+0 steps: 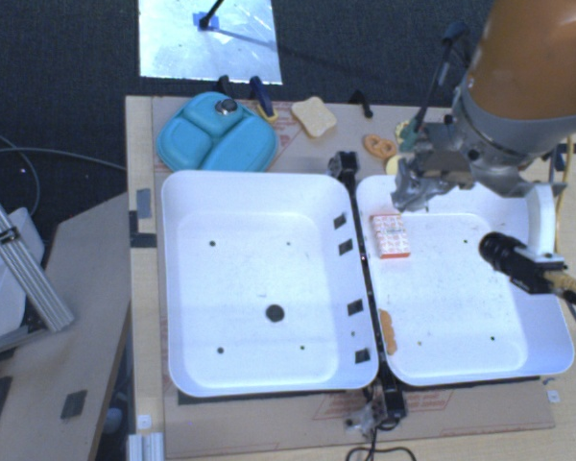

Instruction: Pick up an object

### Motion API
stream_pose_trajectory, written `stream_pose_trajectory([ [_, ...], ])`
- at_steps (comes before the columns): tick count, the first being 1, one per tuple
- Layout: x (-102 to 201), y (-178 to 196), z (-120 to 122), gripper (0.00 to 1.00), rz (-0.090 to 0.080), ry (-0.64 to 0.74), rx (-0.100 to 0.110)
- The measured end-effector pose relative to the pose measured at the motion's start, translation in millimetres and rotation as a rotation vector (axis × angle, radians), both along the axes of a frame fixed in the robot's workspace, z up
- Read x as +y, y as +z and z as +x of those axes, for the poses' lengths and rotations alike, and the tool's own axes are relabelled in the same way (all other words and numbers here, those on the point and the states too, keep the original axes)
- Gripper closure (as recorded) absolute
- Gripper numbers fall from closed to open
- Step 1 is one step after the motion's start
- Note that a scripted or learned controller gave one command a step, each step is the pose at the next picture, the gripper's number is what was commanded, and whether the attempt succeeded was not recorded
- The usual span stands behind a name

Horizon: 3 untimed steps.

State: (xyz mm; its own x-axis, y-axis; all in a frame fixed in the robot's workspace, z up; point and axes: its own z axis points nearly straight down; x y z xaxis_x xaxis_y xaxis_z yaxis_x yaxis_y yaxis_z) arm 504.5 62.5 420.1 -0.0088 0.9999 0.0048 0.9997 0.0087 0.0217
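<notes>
A small red and white box (391, 235) lies flat in the right bin (518, 358), near its back left corner. A small tan piece (388, 331) lies along that bin's left wall, toward the front. A small dark disc (275, 312) rests on the floor of the left bin (197, 353). My gripper (410, 197) hangs over the back edge of the right bin, just above and to the right of the box. Nothing shows between its tips.
Behind the bins on the bench are a blue divided plate (217, 136), a toast-like piece (314, 116) and a pretzel-like piece (379, 146). A black divider with clips (355, 257) runs between the two bins.
</notes>
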Motion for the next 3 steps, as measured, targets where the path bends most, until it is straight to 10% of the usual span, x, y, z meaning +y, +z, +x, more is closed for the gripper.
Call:
stream_pose_trajectory([
  [1,59,14,30,1.0,-0.003,0.0,0.014],
  [2,55,24,30,1.0,-0.004,0.002,0.014],
  [3,104,-77,19,1.0,-0.006,0.0,0.03],
])
